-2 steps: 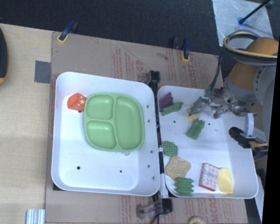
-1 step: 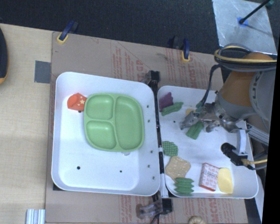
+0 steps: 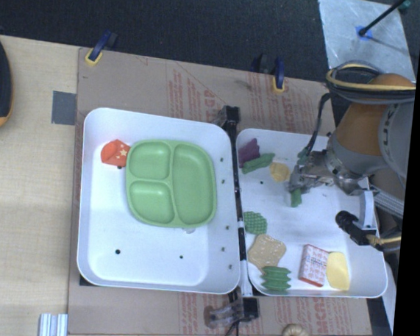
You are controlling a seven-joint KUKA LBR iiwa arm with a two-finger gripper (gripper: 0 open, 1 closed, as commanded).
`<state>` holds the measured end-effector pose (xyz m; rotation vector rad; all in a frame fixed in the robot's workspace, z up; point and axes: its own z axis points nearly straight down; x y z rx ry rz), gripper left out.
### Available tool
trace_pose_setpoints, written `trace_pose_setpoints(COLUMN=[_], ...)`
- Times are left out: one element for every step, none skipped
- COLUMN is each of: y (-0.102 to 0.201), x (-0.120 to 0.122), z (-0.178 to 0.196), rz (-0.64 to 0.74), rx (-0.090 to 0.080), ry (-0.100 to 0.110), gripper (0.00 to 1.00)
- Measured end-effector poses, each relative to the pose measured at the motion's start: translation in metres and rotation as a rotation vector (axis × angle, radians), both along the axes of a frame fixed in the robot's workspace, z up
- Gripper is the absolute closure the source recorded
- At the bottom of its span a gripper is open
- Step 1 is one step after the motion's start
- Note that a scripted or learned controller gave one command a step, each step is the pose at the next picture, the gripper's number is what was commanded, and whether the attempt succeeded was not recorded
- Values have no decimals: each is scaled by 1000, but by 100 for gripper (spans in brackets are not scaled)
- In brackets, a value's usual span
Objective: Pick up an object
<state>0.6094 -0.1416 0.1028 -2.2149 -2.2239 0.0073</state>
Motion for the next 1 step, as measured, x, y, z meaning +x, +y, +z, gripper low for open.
trace_pose_setpoints(y=[78], x=[-28], z=[94], rz=[6], rx=[4], ry=[-7], gripper=[100])
